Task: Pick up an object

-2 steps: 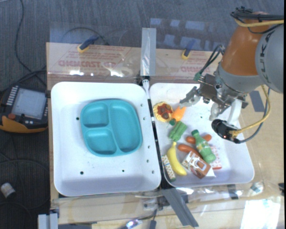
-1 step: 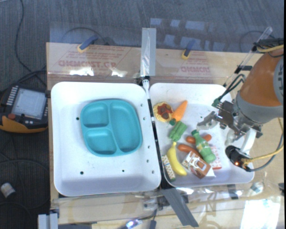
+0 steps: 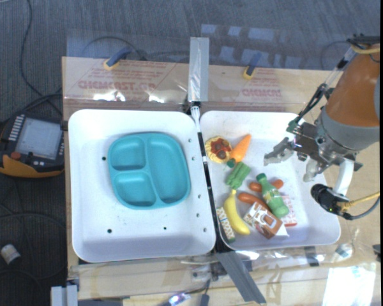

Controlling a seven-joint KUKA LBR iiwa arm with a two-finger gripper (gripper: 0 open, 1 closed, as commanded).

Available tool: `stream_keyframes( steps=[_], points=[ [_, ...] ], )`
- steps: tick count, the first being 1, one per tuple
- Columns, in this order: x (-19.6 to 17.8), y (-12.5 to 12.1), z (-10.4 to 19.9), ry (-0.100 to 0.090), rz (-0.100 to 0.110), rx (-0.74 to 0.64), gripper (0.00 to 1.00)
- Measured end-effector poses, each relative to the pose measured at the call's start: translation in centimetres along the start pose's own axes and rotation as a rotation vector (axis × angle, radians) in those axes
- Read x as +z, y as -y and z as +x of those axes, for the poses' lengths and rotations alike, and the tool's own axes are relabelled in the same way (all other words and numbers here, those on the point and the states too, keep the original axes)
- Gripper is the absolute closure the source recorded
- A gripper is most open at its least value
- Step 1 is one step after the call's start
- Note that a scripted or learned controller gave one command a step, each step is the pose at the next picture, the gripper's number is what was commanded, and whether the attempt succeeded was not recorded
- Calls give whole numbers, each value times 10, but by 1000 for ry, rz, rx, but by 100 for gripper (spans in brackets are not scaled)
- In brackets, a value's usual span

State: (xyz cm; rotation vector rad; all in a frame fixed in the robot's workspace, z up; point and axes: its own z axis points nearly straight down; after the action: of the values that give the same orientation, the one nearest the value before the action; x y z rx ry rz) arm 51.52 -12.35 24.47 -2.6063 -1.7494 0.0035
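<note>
**Hand poised over the toy-food bin**

The arm (image 3: pixel 354 101) reaches in from the right, and its hand (image 3: pixel 297 155) hangs over the right part of the right bin (image 3: pixel 319 231), fingers spread apart with nothing between them. The toy food lies heaped in that bin's left half: a carrot (image 3: pixel 241 147) beside a small pizza (image 3: pixel 217 148) near the top, a green vegetable (image 3: pixel 237 173) below them, then a green bottle (image 3: pixel 272 196), a sausage (image 3: pixel 250 198), a banana (image 3: pixel 235 215) and a printed packet (image 3: pixel 263 220). All lie apart from the hand. The left bin (image 3: pixel 96 228) holds a teal divided plate (image 3: pixel 148 170). A handheld controller (image 3: pixel 29 145) rests on the floor left of the surface (image 3: pixel 134 81).
</note>
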Motion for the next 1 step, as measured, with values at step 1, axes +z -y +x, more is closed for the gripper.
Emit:
stream_keyframes(
  steps=[1],
  points=[
    [137, -6, 11, -3, -12, -56, 0]
  ],
)
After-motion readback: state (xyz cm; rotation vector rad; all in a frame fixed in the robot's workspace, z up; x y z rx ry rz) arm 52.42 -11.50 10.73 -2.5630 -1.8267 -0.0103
